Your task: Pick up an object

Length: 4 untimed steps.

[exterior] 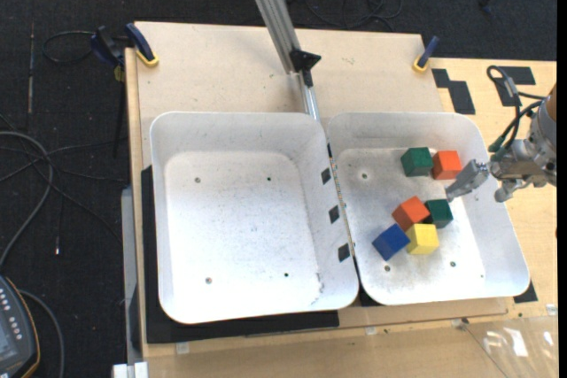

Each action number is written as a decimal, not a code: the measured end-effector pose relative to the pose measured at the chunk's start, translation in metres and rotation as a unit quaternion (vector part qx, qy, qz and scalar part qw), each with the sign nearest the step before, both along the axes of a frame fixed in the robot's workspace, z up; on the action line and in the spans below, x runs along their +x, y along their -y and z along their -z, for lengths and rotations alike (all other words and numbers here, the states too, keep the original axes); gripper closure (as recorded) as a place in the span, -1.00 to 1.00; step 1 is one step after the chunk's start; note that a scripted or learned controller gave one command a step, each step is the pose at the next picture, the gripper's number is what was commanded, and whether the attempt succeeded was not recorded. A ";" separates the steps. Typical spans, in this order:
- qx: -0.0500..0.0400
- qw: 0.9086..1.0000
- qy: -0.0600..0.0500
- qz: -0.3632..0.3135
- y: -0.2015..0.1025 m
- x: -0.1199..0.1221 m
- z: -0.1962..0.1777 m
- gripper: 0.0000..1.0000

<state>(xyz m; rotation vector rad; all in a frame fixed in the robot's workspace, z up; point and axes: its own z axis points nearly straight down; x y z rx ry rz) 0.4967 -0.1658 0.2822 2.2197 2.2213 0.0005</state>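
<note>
— What lies left to right?
— Left bin (177, 146), then blocks (416, 217) clustered mid-right in the right bin (496, 279), likely where they tumbled.
— Your jaws?
— My gripper (474, 180) hovers beside them; its opening I cannot tell

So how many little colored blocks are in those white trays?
6, all in the right bin: green block and orange block at the back; orange, dark green, blue, yellow clustered in front. None look hidden.

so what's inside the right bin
Six blocks lie in the right bin: green, orange, another orange, dark green, blue and yellow. The gripper covers the bin floor beneath it.
</note>
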 end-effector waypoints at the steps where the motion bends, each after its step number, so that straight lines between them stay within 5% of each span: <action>1: -0.001 1.000 0.004 -0.001 -0.001 -0.006 -0.057 -1.00; 3: -0.001 1.000 0.001 0.001 0.028 0.044 -0.071 -1.00; 4: 0.001 1.000 -0.004 0.001 0.051 0.092 0.139 -1.00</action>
